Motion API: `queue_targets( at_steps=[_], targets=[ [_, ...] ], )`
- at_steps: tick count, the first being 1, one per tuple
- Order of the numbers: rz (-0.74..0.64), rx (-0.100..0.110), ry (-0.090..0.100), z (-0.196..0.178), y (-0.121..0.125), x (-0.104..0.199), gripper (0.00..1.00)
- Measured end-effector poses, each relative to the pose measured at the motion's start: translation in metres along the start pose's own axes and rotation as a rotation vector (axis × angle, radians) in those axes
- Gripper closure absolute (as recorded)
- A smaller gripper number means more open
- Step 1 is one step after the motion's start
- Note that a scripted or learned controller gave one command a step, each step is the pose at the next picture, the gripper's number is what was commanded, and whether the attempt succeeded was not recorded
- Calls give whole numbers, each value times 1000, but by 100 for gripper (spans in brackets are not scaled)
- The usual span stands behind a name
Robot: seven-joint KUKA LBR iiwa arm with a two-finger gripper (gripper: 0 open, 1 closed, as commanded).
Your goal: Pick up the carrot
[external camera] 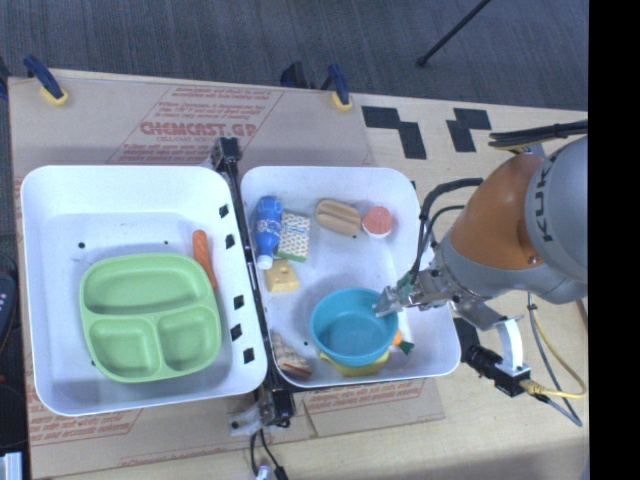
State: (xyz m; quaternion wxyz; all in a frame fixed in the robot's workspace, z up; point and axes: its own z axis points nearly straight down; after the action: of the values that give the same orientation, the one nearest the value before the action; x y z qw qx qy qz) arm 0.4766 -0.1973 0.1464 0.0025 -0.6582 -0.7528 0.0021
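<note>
1. Bench edge first: at the near end of the right bin (300, 183) a blue bowl (350, 330) sits stacked on something yellow, with a brownish food item (293, 359) just beside it near the corner.
2. Beside the bowl's right rim hangs the gripper (392, 302), carried by the grey arm (520, 233) with its orange band. I cannot tell how the hand is set; nothing visible lies in it.
3. Across the divider, the green divided plate (150, 313) fills much of the left bin (60, 218), its compartments bare.
4. The carrot (204, 256) lies in the left bin, just beside the plate's far right edge and close to the wall between the bins, pointing roughly near to far.
5. Farther back in the right bin are a yellow wedge like cheese (284, 277), a blue bottle (267, 230), a patterned packet (293, 234), a hot-dog bun (339, 217) and a small pink-topped round piece (377, 221).
6. Judgement: the pick looks not yet begun. The carrot rests untouched, well apart from the gripper and in the other bin. Crossing over, descending, closing on it and lifting all remain.
</note>
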Motion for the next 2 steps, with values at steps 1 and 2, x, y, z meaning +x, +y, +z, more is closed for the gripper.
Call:
queue_targets(
  at_steps=[1, 2],
  targets=[
    [-6, -11, -1, 41, 5, 8, 100],
    [96, 0, -1, 12, -1, -13, 100]
  ],
)
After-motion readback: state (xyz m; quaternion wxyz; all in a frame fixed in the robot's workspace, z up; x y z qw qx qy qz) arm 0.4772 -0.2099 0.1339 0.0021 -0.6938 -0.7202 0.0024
